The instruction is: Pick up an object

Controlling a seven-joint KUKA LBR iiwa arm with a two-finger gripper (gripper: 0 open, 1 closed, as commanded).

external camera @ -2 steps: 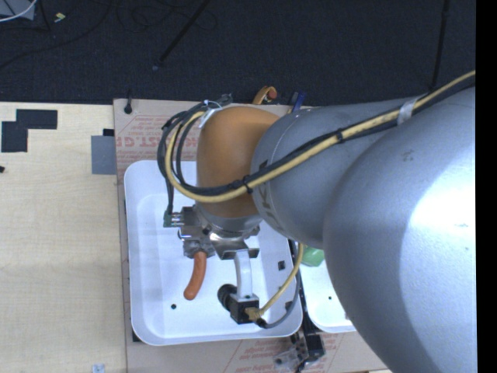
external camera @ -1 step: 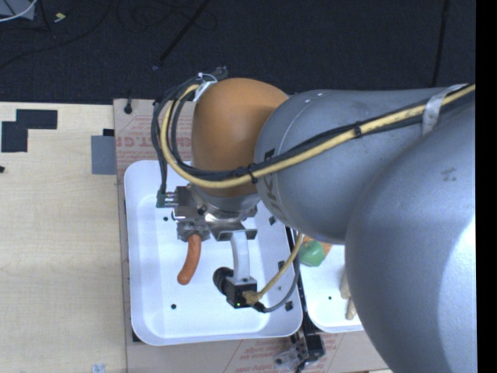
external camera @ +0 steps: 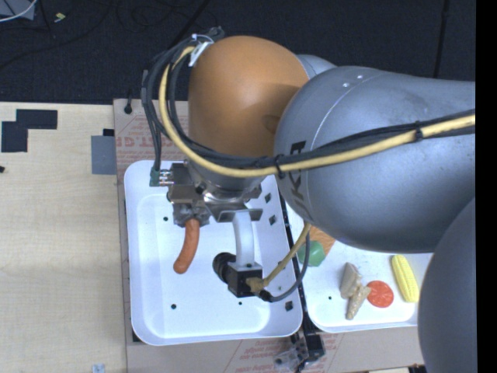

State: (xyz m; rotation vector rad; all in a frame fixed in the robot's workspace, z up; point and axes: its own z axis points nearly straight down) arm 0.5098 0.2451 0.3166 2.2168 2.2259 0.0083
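While the grey arm's wrist hangs low over the left shallow white bin (external camera: 140, 301), the two-finger gripper (external camera: 186, 210) sits right above the upper end of a slim, orange-brown, sausage-shaped object (external camera: 185, 253). That object lies on the floor of the left bin, left of its middle, slanting from the gripper down towards the bin's front-left corner. Its top end reaches the gripper's underside, but the wrist housing hides the place where they meet. It cannot be told whether the gripper is open or closed, or whether it has hold of anything.

By its look the sausage-shaped object is probably a light piece of toy food, plastic or rubber, not fragile and perhaps a little yielding. Its smooth, rounded skin suggests it could roll on the bin floor or slip out of a loose pinch. The safest hold would seem to be across its narrow width near the middle of its length, so that it lifts level. A grip at the very tip risks letting it swing or squirt free.

In the right shallow white bin (external camera: 365, 322), well apart from the gripper, lie a small green round piece (external camera: 314, 253), a beige knobbly piece (external camera: 351, 286), a flat red round piece (external camera: 380, 294) and a yellow corn-cob-shaped piece (external camera: 404, 278).
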